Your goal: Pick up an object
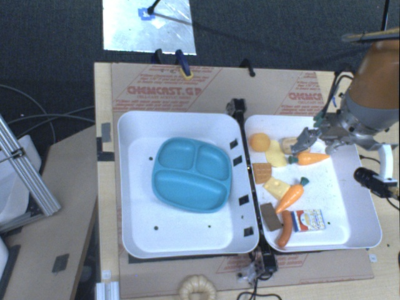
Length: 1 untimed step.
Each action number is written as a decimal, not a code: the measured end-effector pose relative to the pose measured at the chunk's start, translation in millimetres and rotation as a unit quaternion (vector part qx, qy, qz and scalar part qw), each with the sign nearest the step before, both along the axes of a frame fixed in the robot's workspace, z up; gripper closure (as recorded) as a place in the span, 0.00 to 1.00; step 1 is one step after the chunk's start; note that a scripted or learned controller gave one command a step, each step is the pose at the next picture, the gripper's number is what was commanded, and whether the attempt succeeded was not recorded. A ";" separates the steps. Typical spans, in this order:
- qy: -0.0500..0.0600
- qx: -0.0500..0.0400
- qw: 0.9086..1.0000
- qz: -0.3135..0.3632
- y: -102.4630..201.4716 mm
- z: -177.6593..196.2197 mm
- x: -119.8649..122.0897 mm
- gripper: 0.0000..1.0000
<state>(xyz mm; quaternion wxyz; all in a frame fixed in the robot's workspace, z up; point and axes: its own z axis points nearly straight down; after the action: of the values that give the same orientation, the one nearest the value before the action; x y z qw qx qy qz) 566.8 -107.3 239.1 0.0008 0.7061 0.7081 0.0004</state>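
My gripper [304, 141] hangs over the upper part of the right bin [359, 211], at the end of the grey arm with its orange band. Right below it lies an orange carrot [312, 159] pointing right, and a small beige piece [288, 145] sits at its left side. Whether it touches either one is unclear. Further left are an orange ball [260, 142] and a pale yellow piece [275, 154]. Lower in the bin lie a cracker [262, 172], a cheese wedge [275, 187], a second carrot [290, 196], a brown block [270, 216], a sausage [285, 229] and a small printed carton [309, 220].
The left bin [140, 167] holds a blue divided plate [192, 174]. A black hinge strip [245, 167] runs between the bins. A black fixture [375, 181] sticks in at the right bin's right rim. A shiny sheet [149, 17] lies behind the bench.
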 end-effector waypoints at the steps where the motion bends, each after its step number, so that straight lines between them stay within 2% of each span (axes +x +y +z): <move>1: 0.003 0.001 1.000 -0.001 3.3 -62.7 -0.3 0.00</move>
<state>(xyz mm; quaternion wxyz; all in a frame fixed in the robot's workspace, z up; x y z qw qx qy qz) 566.5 -104.0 176.4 -0.0015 0.7067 0.7076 -0.0010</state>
